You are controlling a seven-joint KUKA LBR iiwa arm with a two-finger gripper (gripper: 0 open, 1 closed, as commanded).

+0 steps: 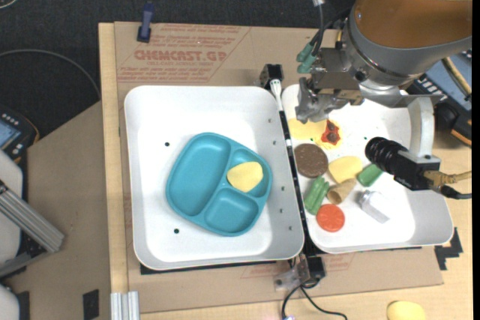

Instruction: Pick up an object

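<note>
My gripper (313, 115) hangs over the far left corner of the right bin (427, 230). Just below and to the right of it lies a small red object (330, 133) on a flat yellow piece (303, 133). Nearer the front are a brown disc (310, 160), a yellow lump (344, 167), a green cylinder (316, 194), a small green piece (369, 175), a tan piece (335, 193), a red round object (330, 218) and a grey-white block (371, 205). Nothing is visibly held.
The left bin (150, 124) holds a blue divided plate (199, 183) with a yellow object (244, 176) in one compartment. The bins' shared rim (288, 154) runs close to the gripper's left. A blue clip (145, 22) lies on the cardboard behind the bins.
</note>
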